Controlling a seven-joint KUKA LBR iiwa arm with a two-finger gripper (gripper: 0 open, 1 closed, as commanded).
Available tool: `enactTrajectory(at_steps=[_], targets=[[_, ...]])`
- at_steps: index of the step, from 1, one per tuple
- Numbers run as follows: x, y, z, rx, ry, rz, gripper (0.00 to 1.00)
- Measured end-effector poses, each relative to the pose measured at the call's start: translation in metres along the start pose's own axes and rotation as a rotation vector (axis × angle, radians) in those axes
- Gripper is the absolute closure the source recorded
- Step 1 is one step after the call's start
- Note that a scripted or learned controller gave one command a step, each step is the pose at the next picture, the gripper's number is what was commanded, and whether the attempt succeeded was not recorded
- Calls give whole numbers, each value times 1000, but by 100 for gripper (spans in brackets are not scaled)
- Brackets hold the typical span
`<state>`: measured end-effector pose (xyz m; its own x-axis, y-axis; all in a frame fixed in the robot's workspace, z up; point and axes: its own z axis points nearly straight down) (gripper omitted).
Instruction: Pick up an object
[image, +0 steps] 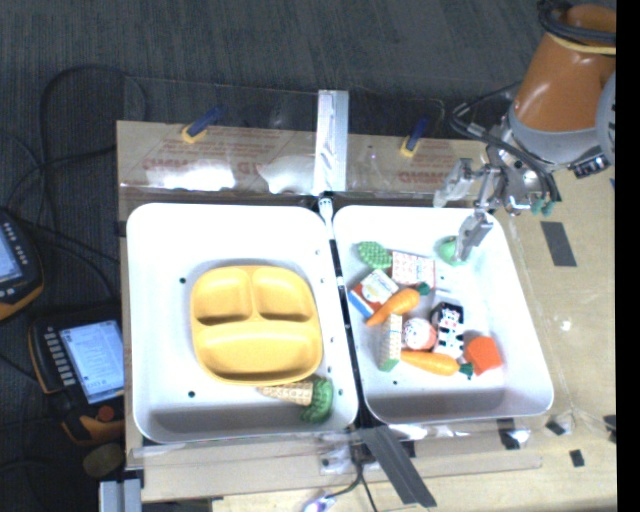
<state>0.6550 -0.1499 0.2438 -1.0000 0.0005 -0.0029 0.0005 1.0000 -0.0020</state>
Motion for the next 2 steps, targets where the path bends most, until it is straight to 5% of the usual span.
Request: enactTrajectory(at_steps=[1, 2], targets=[[19, 24, 140, 4, -16, -35, 0], [43, 37, 144, 5, -37, 13, 0]])
